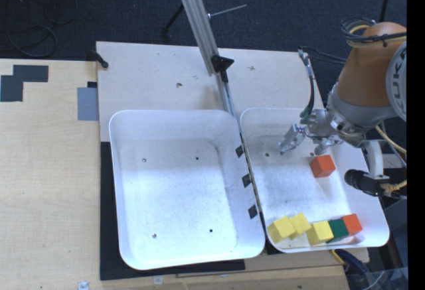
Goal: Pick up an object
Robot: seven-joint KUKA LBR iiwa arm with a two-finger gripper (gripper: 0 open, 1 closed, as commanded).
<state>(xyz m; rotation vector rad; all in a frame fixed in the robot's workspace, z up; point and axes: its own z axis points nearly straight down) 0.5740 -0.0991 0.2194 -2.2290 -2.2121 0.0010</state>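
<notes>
In the right bin (265, 179) an orange cube (323, 166) lies near the right wall. My gripper (307, 143) hangs over the upper part of that bin, open, with its fingers spread. The left finger (289, 141) points down and to the left. The cube sits just below the right finger, not between the two. Along the bin's front edge stands a row of cubes: two yellow ones (290, 225), another yellow (321, 231), a green (339, 227) and an orange one (352, 222).
The left bin (133, 149) stands beside the right one, with black clips (246, 180) along their shared rim. A slanted aluminium rail (199, 23) rises behind the bins. Cables and a black fitting (368, 181) hang off the arm at the right.
</notes>
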